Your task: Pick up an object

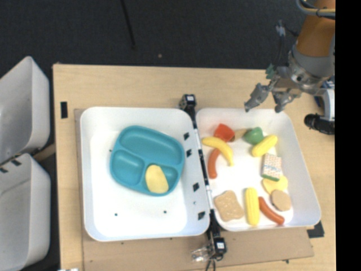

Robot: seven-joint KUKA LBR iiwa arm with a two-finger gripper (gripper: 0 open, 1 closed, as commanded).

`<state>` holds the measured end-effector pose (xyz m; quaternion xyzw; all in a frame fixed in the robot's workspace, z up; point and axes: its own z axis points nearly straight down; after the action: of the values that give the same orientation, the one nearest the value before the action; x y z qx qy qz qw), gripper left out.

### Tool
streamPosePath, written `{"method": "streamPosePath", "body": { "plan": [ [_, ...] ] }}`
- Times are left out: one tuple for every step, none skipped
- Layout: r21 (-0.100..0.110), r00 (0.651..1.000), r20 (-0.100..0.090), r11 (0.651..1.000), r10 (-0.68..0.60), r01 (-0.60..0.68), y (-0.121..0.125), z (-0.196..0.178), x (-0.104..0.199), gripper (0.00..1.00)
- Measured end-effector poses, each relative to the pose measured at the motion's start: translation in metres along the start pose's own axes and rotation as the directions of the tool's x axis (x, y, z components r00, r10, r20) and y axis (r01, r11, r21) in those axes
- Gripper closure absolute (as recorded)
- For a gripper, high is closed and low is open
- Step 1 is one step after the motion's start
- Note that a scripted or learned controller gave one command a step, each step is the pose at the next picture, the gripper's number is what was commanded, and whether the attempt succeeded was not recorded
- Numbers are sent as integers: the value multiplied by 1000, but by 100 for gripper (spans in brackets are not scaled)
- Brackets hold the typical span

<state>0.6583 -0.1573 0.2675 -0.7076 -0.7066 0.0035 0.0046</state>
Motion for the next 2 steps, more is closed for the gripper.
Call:
{"method": "streamPosePath", "body": {
  "plan": [
    [-8, 1000, 1, 1000, -1, 1, 1, -5, 0, 0],
    [-3, 1000, 1, 1000, -2, 2, -3, 57, 6, 0]
  ]
}}
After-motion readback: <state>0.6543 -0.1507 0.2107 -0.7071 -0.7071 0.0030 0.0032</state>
